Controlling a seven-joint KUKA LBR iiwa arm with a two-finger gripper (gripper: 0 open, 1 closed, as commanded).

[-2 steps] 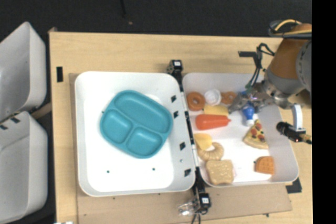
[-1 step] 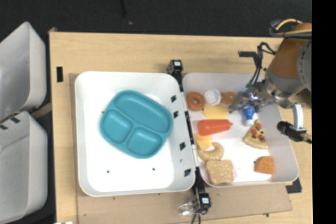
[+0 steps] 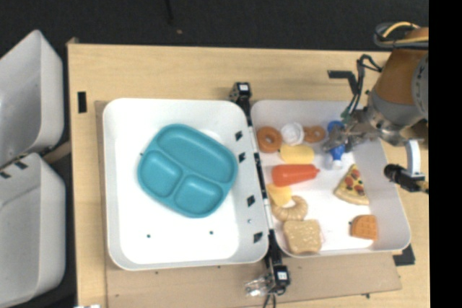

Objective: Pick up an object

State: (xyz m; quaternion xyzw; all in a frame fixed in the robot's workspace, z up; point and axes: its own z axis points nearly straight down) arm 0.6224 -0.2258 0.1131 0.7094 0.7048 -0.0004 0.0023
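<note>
Two bins (image 3: pixel 115 155) on tabletop (image 3: pixel 86 68): left has blue tray (image 3: pixel 188 169), right crammed with toy food. Gripper (image 3: pixel 338 148) low by blue bit (image 3: pixel 334 128), lining up grab probably; grip state, cannot tell.

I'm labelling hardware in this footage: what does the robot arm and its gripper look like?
The grey arm reaches in from the view's right, with an orange band above the wrist. Dark cables loop beside it. The small two-finger gripper looks metallic grey with blue parts.
</note>
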